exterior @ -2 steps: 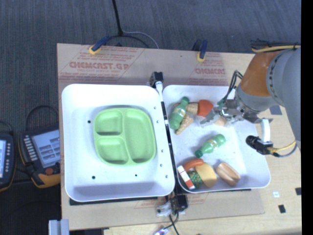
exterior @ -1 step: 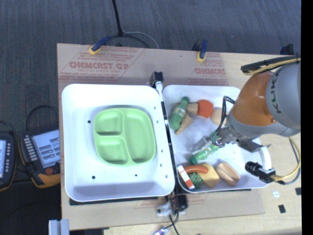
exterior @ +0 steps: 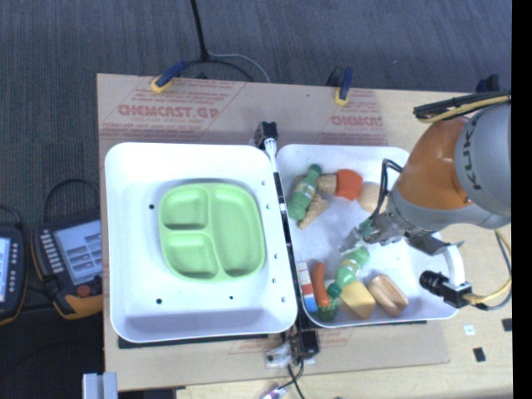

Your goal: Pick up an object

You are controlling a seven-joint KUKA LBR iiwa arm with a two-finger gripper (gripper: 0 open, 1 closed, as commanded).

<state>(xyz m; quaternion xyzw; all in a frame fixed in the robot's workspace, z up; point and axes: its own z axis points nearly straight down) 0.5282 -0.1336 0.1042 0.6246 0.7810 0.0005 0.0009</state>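
While the arm (exterior: 465,169) is reached in from the right edge of the camera view, its bulky grey body and orange band (exterior: 432,173) are held over the upper right part of the right bin (exterior: 291,160), and the wrist is bent downward and to the left toward the bin floor. The gripper (exterior: 366,233) is seen at the end of that wrist as a small dark and metallic cluster, low over the white floor near the middle of the bin; whether it is released or clenched cannot be told, and nothing is seen gripped in it. Just below and slightly left of the gripper a green bottle (exterior: 349,268) is lain at a slant, close to the tip but not visibly touched by it. Further below, a yellow block (exterior: 359,299) and a tan bread-like piece (exterior: 388,294) are set side by side against the near wall. To the lower left an orange carrot-shaped piece (exterior: 318,277) is placed beside a small red and white item (exterior: 307,288). Up and to the left of the gripper, a second green bottle (exterior: 303,191), a pale cone (exterior: 314,210) and an orange-red round item (exterior: 347,183) are clustered. Well to the left, a green divided tray (exterior: 212,229) is held in the left bin (exterior: 125,248).
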